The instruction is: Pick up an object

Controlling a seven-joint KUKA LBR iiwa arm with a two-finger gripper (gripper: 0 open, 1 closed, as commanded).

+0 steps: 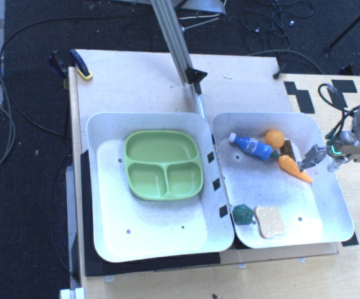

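The right bin (329, 210) holds a blue bottle (255, 147) lying on its side. An orange ball (274, 138) sits just behind the bottle, with a small brown piece (287, 148) next to it. An orange carrot (294, 168) lies to their right. Near the front are a dark green lump (243, 213) and a beige bread slice (270, 221). My gripper (319, 157) hangs over the bin's right rim, just right of the carrot's tip. I see nothing held in it.
The left bin (105, 229) holds a light green divided plate (164, 164). A slanted metal pole (174, 33) comes down to the back edge between the bins. Black clips (217, 182) line the seam between the bins.
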